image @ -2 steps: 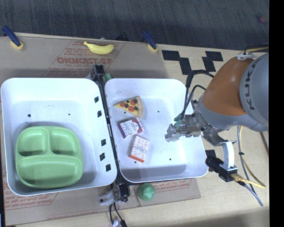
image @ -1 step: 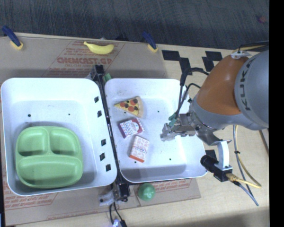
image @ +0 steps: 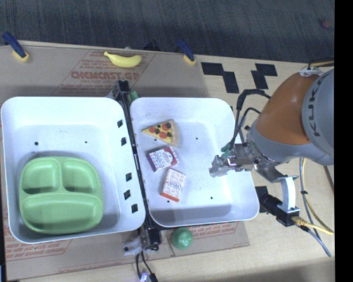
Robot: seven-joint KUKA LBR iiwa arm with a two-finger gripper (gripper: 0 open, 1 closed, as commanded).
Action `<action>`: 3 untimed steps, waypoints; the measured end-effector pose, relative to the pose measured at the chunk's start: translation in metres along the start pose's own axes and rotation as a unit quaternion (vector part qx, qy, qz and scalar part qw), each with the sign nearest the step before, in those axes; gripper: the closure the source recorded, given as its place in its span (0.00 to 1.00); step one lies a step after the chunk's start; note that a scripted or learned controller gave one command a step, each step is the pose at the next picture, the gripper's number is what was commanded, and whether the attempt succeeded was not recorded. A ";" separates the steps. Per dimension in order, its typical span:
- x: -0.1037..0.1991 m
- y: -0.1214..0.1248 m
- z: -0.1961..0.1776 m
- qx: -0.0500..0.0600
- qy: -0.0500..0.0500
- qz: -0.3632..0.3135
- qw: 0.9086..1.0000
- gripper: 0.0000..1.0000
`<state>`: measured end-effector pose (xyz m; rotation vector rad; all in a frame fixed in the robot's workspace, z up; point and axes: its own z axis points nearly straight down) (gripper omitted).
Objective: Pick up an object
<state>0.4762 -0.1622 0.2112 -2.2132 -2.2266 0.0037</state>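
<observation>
Over the right bin's (image: 241,198) right-hand side you have the gripper (image: 217,168), hanging above bare white floor; whether its fingers are released or clenched you cannot tell from this angle. Nothing sits between them that you can see.

Candidate objects, all in the right bin, well left of the gripper:
- pizza slice (image: 160,131), flat toy wedge, yellow with dark red spots, near the bin's back.
- dark red packet (image: 162,158), square, printed, lying flat just in front of the pizza slice.
- white carton (image: 173,184), small, rectangular, with red print, tilted, just in front of the packet.

Open bin floor lies between the gripper and these three; nothing stands in the way.

Left bin (image: 59,113): green tray (image: 60,194), smooth moulded plastic, rounded corners, three compartments, at the front.

Outside the bins: yellow banana (image: 123,58) on the cardboard sheet (image: 76,75) behind them; green ball (image: 181,238) on the cardboard at the front, just outside the right bin's rim. Blue clamps (image: 15,46) pin the cardboard's back edge. Black clips run along the seam between the bins.
</observation>
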 end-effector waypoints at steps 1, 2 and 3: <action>0.008 0.001 0.000 0.000 0.000 -0.002 1.000 1.00; 0.027 0.002 0.001 0.001 0.001 -0.002 1.000 1.00; -0.027 0.000 -0.009 -0.001 0.000 0.001 1.000 1.00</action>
